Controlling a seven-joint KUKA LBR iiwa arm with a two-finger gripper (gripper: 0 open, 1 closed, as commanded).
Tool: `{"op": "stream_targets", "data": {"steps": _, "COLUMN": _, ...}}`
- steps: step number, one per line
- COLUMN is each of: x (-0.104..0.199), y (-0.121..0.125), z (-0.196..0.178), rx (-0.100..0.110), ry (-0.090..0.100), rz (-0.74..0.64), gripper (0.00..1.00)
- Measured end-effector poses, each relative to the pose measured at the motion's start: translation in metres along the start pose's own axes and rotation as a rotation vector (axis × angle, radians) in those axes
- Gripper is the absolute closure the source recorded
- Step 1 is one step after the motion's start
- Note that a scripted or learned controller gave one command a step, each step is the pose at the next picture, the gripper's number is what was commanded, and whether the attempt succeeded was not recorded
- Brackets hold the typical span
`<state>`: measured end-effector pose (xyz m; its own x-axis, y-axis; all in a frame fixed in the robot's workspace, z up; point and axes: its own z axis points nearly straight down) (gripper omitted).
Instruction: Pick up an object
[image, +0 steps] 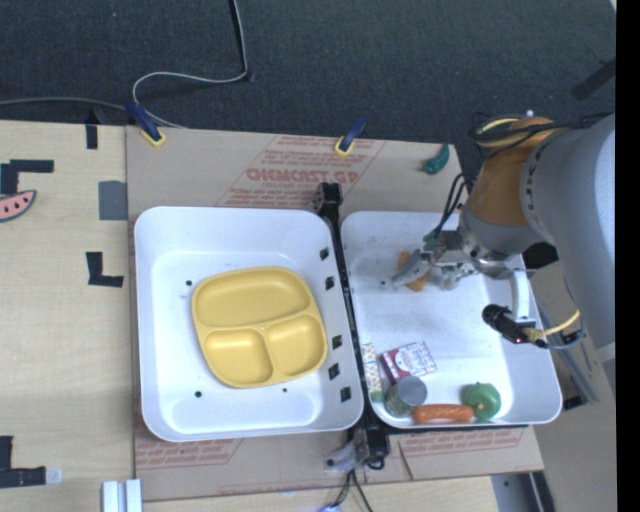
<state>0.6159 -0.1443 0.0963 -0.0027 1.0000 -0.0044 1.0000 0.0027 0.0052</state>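
Observation:
My gripper (418, 268) is low in the upper left part of the right bin (520, 350), hanging from the grey arm with its orange band (505, 180). Small orange pieces (408, 262) lie right at its tip, partly hidden by it. Near the bin's front wall lie a pink-and-white packet (405, 358), a grey can (407, 393), a red sausage (443, 412) and a green pepper (483, 398), all well away from the gripper.
The left bin (160, 300) holds a yellow divided plate (260, 325). A black divider (340, 300) runs between the bins. A cable with a black plug (510, 322) hangs off the arm over the right bin. Clamps (350, 140) sit on the cardboard behind.

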Motion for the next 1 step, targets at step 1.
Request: {"op": "stream_targets", "data": {"steps": 1, "x": 0.0006, "y": -0.0001, "z": -0.0093, "rx": 0.001, "ry": 0.001, "rz": -0.001, "gripper": 1.00}}
